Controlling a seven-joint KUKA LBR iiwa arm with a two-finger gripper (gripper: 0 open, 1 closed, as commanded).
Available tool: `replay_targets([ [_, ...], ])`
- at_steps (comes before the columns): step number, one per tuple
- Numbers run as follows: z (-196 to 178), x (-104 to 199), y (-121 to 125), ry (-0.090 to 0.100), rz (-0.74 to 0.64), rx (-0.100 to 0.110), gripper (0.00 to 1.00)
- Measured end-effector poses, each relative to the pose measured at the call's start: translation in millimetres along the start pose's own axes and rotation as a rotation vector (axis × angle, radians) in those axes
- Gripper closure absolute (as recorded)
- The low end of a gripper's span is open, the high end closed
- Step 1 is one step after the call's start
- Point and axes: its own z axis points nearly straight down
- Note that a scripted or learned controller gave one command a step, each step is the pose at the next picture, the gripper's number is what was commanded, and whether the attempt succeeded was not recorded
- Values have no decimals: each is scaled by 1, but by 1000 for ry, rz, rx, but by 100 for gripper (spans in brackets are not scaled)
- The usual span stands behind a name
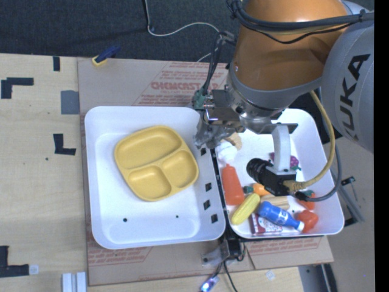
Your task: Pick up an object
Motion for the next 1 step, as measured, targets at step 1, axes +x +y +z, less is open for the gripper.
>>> replay_targets([
  [1, -9, -3, 0, -2, 4, 2, 100],
])
